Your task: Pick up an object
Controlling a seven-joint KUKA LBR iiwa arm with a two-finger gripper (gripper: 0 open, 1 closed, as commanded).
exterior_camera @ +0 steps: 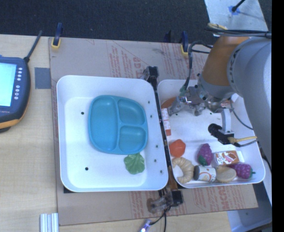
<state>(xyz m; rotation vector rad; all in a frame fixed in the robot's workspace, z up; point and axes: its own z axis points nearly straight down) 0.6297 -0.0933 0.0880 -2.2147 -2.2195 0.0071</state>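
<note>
objects: toy foods heaped in near corner of right bin (258, 175) — tomato (177, 147), croissant (184, 167), small bottle (205, 173), purple grapes (205, 154) | gripper (198, 106): low over right bin's far end, grip state unreadable | left bin (67, 129), touching right bin: blue plate (117, 124), lettuce leaf (134, 163)

bench (16, 168) | cardboard sheet (108, 57) under two white bins (69, 129) | pendant (4, 93) at left

Wooden bench (21, 163) under cardboard sheet (108, 57), dark carpet (108, 8) behind.
</note>
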